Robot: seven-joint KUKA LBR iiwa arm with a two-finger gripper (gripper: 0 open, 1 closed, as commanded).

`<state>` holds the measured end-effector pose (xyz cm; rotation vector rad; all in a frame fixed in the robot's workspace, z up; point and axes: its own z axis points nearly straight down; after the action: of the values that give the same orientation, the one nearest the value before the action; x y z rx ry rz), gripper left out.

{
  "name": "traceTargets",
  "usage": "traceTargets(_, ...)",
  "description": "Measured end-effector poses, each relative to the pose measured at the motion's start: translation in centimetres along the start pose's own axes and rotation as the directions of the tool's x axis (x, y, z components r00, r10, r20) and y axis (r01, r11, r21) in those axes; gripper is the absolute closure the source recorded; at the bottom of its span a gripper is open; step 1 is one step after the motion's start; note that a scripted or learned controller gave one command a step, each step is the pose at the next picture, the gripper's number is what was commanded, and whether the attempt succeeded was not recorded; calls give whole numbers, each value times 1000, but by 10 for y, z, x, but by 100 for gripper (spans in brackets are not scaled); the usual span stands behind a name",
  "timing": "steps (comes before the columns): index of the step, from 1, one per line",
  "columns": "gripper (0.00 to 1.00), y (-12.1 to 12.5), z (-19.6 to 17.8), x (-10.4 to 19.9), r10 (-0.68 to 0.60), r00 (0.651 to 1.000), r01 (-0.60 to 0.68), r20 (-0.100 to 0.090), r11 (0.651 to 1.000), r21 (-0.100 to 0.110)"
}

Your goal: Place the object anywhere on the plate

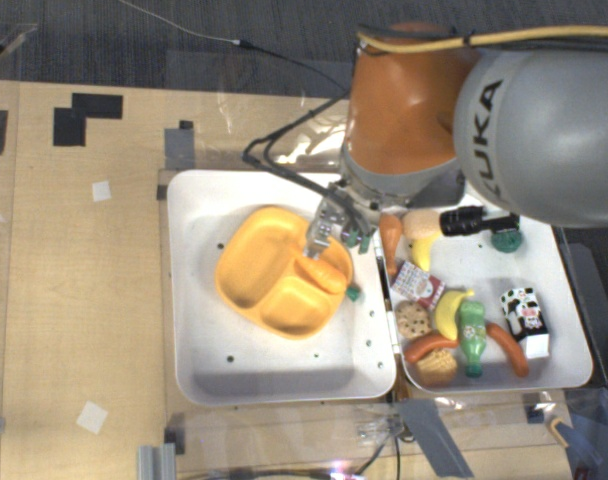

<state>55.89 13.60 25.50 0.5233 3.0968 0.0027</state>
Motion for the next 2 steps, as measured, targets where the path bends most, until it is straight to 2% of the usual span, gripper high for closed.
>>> traceTargets(1, 0, 0, -3, -1, 1, 1000, -1, 5, 1000, -3)
traceTargets(2, 0, -44, -90, 16, -84, 996, 84, 16, 996, -6)
